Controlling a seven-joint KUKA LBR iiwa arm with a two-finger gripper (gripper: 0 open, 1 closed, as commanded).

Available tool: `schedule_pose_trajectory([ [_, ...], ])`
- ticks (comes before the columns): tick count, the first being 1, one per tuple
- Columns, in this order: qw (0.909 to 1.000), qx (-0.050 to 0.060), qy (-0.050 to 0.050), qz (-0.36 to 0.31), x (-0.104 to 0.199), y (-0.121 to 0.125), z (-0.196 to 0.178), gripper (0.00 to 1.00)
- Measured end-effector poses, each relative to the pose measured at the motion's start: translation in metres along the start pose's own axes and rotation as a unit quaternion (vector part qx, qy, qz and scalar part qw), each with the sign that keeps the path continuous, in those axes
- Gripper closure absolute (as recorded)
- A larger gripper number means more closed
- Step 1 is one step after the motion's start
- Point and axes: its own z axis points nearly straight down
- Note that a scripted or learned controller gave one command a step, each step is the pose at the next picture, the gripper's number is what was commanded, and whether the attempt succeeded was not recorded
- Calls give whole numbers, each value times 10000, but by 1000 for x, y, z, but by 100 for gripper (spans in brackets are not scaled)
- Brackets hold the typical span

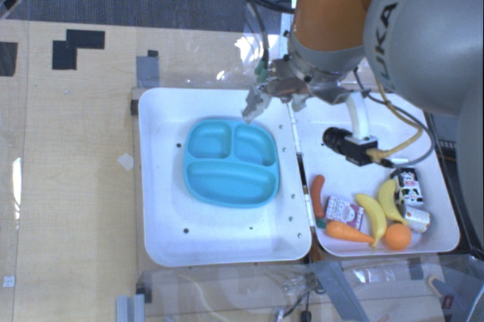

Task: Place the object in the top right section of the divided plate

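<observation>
The gripper [253, 107] hovered over the plate's [231, 164] upper edge; I cannot tell what it gripped. The plate's sections looked bare, and toys [370, 216] lay in the right bin [446, 237]. Probably the placing step; next, lower over the top right section [255, 145].

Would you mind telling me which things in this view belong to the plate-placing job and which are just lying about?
Belong to the job:
blue divided plate in the left bin
gripper above the plate's top edge

Lying about, all in the right bin:
two bananas
carrot
orange
red sausage
pink carton
black-and-white carton
</observation>
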Motion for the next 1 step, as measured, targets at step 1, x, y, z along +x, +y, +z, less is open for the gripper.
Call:
schedule_pose_trajectory([
  [1, 10000, 0, 0, 0, 0, 0, 0, 0],
])
